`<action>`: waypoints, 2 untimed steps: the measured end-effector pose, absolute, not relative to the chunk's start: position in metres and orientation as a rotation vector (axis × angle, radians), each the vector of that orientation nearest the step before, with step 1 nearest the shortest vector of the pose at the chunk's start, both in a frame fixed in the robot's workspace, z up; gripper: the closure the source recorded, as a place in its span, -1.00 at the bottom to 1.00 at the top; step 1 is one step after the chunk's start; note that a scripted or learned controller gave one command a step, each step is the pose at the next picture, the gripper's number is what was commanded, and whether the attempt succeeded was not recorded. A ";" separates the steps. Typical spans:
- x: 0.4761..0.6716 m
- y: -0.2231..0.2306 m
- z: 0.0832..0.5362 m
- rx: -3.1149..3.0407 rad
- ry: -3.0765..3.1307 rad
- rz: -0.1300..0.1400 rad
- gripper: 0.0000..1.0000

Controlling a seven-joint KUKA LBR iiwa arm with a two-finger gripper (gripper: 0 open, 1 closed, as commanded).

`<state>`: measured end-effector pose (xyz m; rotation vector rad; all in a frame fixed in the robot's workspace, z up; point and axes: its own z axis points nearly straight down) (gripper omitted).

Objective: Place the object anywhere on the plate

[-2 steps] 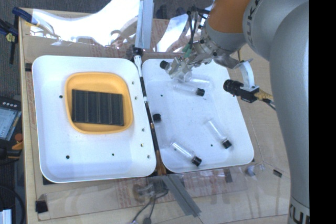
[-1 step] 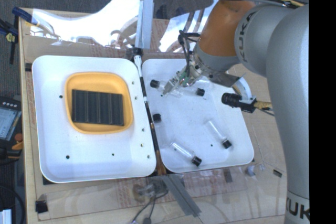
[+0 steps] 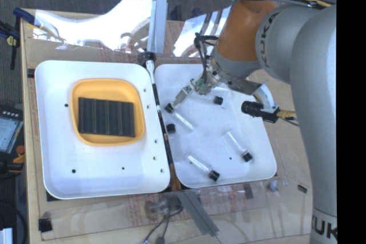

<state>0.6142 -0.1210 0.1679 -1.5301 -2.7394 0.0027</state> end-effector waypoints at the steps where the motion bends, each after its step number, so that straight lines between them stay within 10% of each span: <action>1: 0.606 -0.103 0.224 -1.110 -2.942 0.000 -1.00; 2: 0.622 -0.132 0.225 -0.502 -3.105 0.001 -1.00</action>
